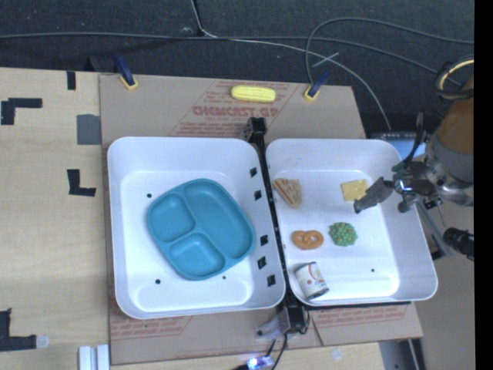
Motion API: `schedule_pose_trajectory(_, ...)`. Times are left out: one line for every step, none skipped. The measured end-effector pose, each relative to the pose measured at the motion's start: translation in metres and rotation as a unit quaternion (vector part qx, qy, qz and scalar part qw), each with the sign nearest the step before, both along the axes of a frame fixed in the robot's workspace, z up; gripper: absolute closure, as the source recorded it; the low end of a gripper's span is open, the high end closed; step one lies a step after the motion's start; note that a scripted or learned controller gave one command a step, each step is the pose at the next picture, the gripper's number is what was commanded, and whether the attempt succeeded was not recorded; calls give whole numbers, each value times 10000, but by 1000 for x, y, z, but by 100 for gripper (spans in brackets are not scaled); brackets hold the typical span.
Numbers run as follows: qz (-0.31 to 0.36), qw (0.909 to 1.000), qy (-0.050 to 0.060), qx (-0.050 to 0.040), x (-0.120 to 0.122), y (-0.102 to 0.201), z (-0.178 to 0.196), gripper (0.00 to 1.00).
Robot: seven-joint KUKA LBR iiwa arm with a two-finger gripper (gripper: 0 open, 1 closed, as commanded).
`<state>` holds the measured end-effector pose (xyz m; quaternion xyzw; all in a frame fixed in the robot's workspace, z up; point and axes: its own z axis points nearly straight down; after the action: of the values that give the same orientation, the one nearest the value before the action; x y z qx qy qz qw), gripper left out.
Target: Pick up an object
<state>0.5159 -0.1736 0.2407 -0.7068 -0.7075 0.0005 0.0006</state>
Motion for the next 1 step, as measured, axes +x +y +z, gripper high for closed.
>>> schedule_pose_trajectory(-5, 10000, 32, 8, -5, 2, -64, 0)
